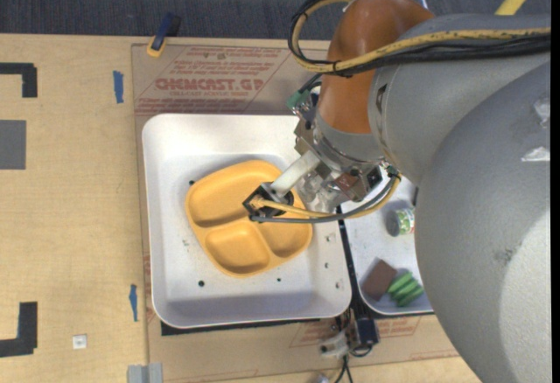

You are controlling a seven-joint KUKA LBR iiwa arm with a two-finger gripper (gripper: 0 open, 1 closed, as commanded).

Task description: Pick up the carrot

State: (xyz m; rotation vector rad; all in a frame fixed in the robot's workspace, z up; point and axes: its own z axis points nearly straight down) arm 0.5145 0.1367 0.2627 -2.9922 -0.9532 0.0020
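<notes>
The grey arm (490, 198) reaches in from the right, its orange band (367, 66) above the far edge of the bins, and it covers much of the right bin (385, 241). The gripper (331, 184) hangs low over the right side of the left bin (166, 198), just beside a yellow divided dish (227, 198) that lies flat in the middle of that bin. Whether the gripper is open or closed cannot be told from this angle, and nothing can be seen held in it. Where the carrot lies cannot be told either. In the uncovered strip of the right bin sit three small things: a green-and-white piece (402, 220) near the middle, and, nearer the front rim, a brown block (379, 278) touching a ribbed green item (405, 288). Both bins rest on a cardboard sheet (210, 80) with red print, laid on the pale wooden bench (70, 198). A blue-and-yellow clip (163, 33) sits at the sheet's far left corner, well apart from the bins.
</notes>
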